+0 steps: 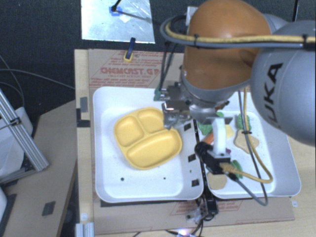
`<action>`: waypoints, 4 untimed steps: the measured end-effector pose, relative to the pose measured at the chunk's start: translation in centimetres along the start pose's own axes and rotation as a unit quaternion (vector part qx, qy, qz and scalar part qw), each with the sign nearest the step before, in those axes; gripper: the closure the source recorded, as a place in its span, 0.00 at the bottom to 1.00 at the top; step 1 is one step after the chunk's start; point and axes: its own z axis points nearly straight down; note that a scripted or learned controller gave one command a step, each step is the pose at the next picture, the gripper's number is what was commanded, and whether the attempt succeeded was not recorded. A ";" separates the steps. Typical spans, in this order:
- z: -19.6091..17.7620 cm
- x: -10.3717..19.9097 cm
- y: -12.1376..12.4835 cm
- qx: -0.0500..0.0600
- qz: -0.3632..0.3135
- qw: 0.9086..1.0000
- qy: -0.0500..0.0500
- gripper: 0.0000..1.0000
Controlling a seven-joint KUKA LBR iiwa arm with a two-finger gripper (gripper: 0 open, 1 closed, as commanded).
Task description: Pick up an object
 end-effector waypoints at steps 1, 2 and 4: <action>-1.7 0.2 0.3 -0.008 -0.004 1.000 0.003 1.00; -2.8 0.2 0.4 -0.009 -0.006 1.000 0.003 1.00; -4.9 0.3 0.4 -0.011 -0.011 1.000 0.004 1.00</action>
